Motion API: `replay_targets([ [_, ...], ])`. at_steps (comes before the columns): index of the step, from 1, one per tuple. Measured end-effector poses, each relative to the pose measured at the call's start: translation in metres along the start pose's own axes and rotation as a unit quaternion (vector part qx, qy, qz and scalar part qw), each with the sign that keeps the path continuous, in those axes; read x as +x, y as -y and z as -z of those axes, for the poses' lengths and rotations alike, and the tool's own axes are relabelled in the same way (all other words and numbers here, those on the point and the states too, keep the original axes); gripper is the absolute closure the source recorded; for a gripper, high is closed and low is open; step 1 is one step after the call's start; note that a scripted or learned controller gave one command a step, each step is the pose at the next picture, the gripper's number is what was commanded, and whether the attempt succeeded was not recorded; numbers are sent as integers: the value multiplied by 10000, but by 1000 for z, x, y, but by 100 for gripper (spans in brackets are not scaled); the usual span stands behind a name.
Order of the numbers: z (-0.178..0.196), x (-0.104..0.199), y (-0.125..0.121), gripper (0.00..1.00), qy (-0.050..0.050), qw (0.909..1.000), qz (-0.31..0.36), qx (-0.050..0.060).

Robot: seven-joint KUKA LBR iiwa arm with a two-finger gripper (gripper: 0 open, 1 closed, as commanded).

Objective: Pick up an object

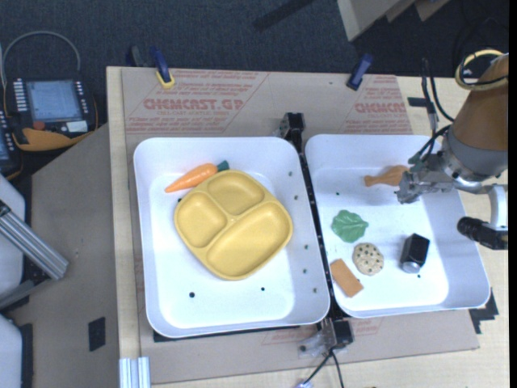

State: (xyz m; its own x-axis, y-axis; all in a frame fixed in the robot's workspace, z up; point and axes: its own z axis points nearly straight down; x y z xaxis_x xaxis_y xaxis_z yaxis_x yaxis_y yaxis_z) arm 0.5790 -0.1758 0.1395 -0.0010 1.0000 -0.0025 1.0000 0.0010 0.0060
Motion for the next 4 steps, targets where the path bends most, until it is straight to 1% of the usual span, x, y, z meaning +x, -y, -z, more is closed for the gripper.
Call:
replay_targets([
  [1,61,-9,1,100,7,10000,-4,-12],
  [2,77,-9,0,100,-2,10000,-1,6],
  [3,69,49,-6,100,-27,10000,27,39],
  [4,67,111,-18,100,-26,10000,30,29],
])
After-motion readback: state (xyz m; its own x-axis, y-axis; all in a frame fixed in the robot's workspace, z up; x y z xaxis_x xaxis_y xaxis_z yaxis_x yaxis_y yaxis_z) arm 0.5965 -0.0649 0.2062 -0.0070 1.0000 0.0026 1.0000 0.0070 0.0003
